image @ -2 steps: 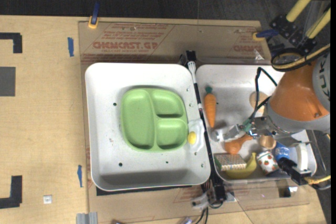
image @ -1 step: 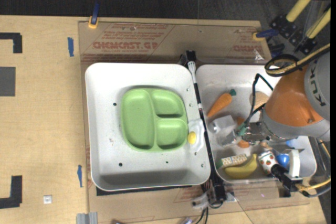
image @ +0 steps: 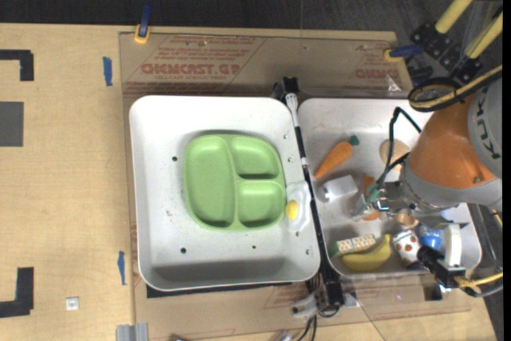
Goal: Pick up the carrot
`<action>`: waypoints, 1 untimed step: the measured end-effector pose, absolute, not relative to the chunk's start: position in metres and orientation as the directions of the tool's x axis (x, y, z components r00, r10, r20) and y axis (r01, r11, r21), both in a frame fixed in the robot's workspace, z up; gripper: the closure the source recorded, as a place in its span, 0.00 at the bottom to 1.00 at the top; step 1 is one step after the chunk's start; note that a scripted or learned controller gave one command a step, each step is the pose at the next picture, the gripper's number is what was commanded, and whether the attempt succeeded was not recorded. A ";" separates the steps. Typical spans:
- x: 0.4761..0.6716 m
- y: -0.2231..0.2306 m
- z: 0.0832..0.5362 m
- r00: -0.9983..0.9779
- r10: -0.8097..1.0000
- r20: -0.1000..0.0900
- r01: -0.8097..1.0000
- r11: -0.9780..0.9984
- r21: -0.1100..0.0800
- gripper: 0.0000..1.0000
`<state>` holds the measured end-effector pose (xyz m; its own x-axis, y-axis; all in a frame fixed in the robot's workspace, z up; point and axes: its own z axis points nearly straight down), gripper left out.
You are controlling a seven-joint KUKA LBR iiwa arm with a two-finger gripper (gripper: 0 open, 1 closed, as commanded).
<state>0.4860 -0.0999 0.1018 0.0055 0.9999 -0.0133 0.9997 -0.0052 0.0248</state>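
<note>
The orange carrot with a green tip lies tilted in the right bin, near its left wall. My gripper hangs low in the same bin, to the right of and below the carrot, apart from it. The orange wrist band sits above it and hides much of the gripper.
A green divided plate rests in the left bin, with a small yellow piece beside it. In the right bin lie a white block, a banana, a dotted strip and several small toys.
</note>
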 end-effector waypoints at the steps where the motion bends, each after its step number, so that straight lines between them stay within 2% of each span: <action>1: 0.604 -0.059 0.187 0.324 0.946 0.001 0.946 -0.324 0.004 1.00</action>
